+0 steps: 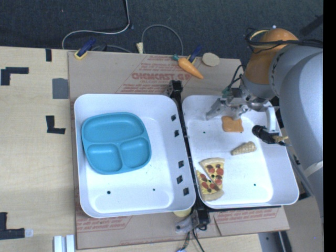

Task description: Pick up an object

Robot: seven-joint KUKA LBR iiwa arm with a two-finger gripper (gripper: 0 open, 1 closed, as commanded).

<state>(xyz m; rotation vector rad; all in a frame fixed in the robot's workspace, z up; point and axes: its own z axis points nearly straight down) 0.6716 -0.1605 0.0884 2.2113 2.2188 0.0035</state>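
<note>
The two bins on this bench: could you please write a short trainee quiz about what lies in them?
1. True or false: the blue tray lies in the left bin.
2. Which item lies nearest the claw? A) pizza slice B) orange piece C) cone
3. Fill in: the carrot lies on the ______, outside both bins.

Key:
1. True
2. B
3. cardboard

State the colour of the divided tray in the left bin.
Light blue; the divided tray shows clearly in the camera view.
</note>
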